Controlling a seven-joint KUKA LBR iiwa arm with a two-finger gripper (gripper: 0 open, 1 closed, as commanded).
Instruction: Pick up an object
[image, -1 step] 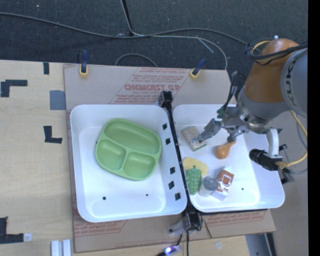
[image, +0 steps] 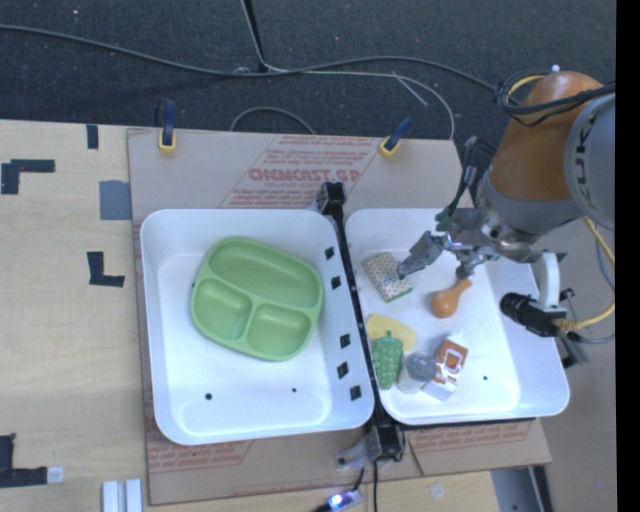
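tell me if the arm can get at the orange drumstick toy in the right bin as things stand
Probably yes. The orange drumstick toy lies apart from the other items on bare floor of the right bin, and the gripper hangs just above it with nothing in between.

Green divided plate (image: 258, 298) lying in left white bin (image: 165, 330). Cardboard sheet (image: 290, 170) under both bins, blue clamps (image: 166, 125) at its far edge, black cables (image: 250, 40) beyond.

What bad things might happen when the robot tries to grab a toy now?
The end effector hangs between the checkered block and the orange drumstick-shaped toy, so it might close on neither. The yellow piece, green toy and small packet lie bunched together, so a grab there could nudge neighbors.
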